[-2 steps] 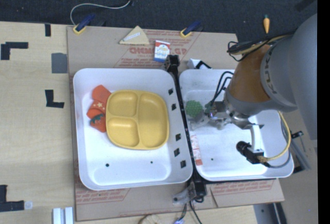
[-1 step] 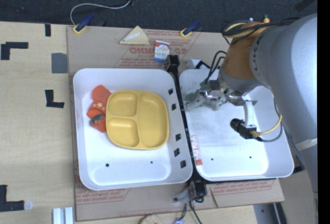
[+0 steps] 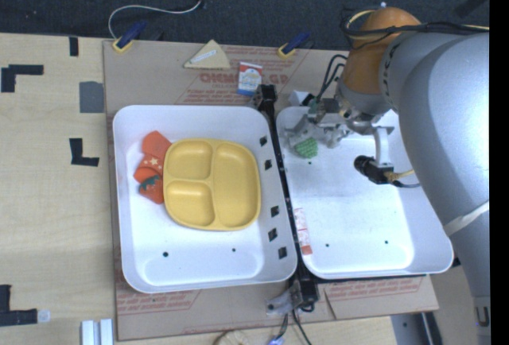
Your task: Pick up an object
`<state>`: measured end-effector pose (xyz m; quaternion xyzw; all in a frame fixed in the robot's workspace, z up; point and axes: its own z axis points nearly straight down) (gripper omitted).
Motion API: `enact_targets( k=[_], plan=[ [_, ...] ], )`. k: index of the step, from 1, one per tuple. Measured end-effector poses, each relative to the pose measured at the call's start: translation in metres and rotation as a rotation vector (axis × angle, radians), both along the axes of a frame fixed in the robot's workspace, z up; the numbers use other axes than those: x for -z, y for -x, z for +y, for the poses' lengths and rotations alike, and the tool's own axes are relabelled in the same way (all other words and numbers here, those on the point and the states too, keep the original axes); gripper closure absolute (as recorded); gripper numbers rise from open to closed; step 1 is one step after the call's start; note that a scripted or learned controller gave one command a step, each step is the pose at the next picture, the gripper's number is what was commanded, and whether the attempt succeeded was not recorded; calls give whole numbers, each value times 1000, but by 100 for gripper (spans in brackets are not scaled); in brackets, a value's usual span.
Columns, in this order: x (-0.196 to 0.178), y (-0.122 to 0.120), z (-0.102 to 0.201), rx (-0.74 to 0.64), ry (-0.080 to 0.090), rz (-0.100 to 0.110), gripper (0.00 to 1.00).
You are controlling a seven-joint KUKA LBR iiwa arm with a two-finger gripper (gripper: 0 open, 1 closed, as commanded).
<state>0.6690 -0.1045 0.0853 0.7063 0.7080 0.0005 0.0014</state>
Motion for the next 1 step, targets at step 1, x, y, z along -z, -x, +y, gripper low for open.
enact_targets(
  k=[1],
  plan=[
    [-10, 0, 0, -1, 2, 1, 100]
  ],
)
